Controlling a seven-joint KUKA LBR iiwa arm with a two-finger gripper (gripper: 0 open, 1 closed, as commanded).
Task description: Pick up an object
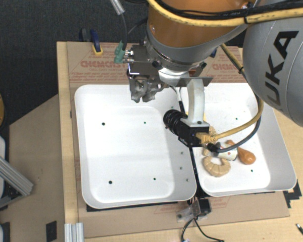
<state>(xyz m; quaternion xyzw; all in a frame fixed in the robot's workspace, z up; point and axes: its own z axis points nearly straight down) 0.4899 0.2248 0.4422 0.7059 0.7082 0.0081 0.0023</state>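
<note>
Over the far end of the left bin (126,155), close to its back wall, the gripper (141,91) hangs from the grey arm (278,59). The arm carries an orange band (192,9), reaches in from the right and covers much of the top of the view. The gripper is seen from above at a slant, as a bunch of grey metal. Cannot tell if it is spread or pressed together. It is well apart from the objects, which all lie in the right bin (272,130), in the near part toward the wall beside the left bin. A tan ring-shaped piece (217,167), ridged like a pastry, lies nearest the camera. A small white piece (228,156) is just behind it; touching or only close, can't tell. An orange-brown rounded piece (247,157) sits just right of the white one, right against it. Both bins sit side by side on the tan table (65,95), with red lettering along its far strip. A blue and yellow clamp (96,42) is on the table's far left edge.
</note>
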